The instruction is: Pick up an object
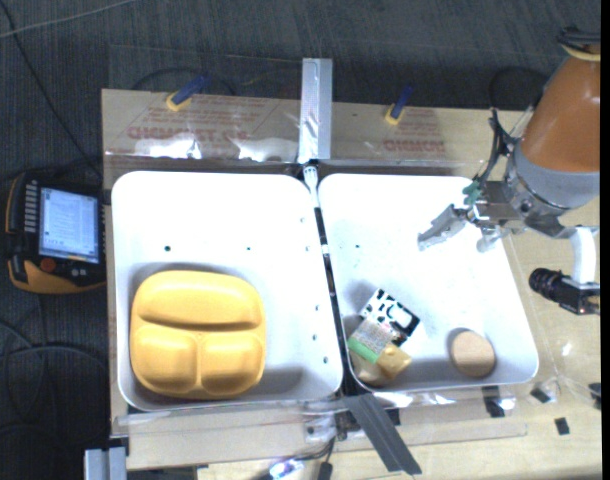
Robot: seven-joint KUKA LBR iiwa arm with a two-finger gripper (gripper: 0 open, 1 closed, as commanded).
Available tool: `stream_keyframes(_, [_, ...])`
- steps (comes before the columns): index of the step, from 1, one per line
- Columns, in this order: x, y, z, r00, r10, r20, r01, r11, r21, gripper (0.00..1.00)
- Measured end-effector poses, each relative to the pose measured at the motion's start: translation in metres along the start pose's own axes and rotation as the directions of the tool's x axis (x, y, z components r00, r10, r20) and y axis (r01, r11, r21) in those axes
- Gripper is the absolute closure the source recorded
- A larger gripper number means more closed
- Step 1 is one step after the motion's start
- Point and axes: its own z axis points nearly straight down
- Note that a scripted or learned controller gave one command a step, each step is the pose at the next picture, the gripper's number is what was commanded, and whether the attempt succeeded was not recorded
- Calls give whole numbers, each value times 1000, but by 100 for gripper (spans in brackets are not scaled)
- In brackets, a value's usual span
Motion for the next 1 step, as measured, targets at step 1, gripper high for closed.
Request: stream_keyframes(1, [8, -52, 95, 998, -68, -1, 68, 998, 1, 0])
